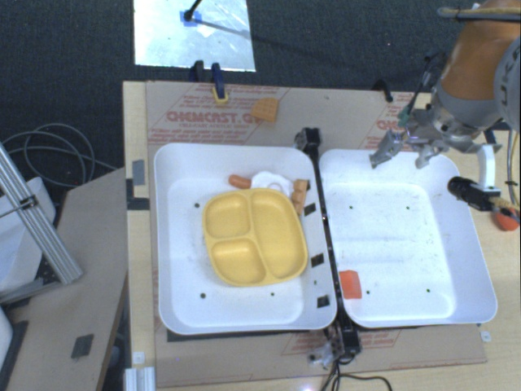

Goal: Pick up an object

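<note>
A yellow three-compartment tray (254, 237) lies in the left bin (175, 243). Behind it sit a small orange sausage-shaped piece (239, 182), a white object (273, 183) and a tan peg (299, 194) near the bin's right wall. An orange-red block (349, 283) rests in the front left corner of the right bin (456, 292). My gripper (404, 151) hangs above the far edge of the right bin, its two fingers spread apart with nothing between them.
A tan cracker-like piece (264, 109) lies on the cardboard behind the left bin, near a blue-and-yellow clamp (218, 82). A shiny sheet (194, 21) lies farther back. Black clips (308, 140) join the bins along the middle divider.
</note>
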You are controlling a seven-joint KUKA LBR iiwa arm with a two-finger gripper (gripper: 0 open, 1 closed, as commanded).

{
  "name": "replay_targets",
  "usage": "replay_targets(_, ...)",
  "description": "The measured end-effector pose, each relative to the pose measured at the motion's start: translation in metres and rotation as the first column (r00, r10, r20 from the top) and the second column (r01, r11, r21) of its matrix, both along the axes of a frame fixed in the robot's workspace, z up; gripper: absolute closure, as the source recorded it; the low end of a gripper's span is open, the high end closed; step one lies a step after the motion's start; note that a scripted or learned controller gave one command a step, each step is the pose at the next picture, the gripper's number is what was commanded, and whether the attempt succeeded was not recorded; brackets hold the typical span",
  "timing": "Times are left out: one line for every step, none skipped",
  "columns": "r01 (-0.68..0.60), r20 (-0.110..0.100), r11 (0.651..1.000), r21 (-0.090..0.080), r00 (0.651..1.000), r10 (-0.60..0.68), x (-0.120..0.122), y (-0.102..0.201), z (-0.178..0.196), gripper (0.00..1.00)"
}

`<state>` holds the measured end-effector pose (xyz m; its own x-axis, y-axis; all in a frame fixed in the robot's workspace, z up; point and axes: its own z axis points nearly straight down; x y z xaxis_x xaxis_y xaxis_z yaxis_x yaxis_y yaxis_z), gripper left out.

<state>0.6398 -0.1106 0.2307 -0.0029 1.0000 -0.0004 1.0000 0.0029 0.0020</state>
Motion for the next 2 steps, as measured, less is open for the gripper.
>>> replay_targets(-0.003,0.004,1.000,0.000,1.000,0.003,0.001,0.000,0.011,1.00)
replay_targets(-0.003,0.019,1.000,-0.002,1.000,0.003,-0.042,0.005,0.187,1.00)
